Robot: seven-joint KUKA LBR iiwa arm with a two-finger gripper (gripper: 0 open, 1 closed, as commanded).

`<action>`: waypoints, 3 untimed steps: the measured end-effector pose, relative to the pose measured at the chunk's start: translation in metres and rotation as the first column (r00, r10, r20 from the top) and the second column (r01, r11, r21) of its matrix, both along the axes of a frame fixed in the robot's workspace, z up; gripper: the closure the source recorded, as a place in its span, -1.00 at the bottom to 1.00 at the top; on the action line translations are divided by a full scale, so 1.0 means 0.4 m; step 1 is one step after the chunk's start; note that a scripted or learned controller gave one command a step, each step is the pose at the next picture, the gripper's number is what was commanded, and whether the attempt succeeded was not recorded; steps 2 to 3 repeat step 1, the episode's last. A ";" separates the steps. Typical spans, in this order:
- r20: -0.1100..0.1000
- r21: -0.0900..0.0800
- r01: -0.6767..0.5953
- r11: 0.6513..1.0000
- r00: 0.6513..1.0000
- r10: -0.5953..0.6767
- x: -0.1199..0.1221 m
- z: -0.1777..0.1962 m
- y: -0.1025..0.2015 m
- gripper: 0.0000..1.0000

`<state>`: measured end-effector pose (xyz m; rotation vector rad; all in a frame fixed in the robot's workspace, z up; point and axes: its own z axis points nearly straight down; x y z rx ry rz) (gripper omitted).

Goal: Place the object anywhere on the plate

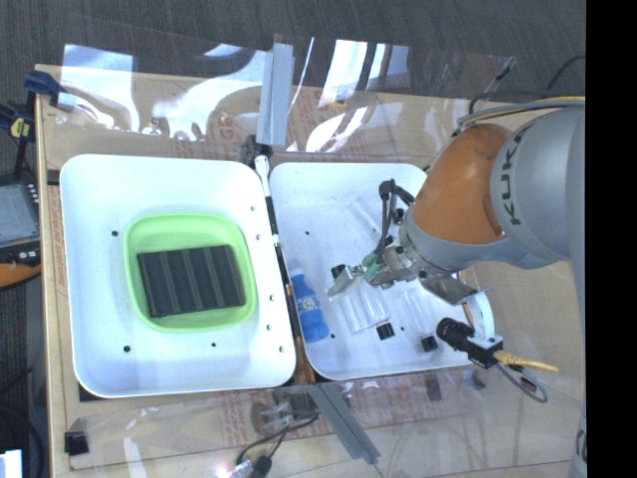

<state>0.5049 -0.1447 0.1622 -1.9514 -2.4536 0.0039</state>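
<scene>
Green plate [189, 235] in left bin [90, 267]; gripper [348, 277] over right bin [318, 207].

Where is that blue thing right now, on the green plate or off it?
Off it. The blue thing lies in the right bin, along its left wall, while the green plate sits in the left bin.

We see two shallow white bins side by side on a wooden bench [45, 267]: the left bin [90, 197] and the right bin [309, 192]. A clear plastic sheet [199, 98] with bright glare lies behind them. A grey metal bar [275, 93] stands at the rear between the bins, and another [343, 426] lies at the front. A dark device [15, 217] sits at the left edge.
</scene>
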 end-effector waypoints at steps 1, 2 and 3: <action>0.001 -0.001 0.001 1.000 1.000 -0.001 0.000 0.001 -0.001 -1.00; 0.001 -0.001 0.001 1.000 1.000 -0.001 0.000 0.001 -0.001 -1.00; 0.001 -0.001 0.001 1.000 1.000 -0.001 0.000 0.001 -0.001 -1.00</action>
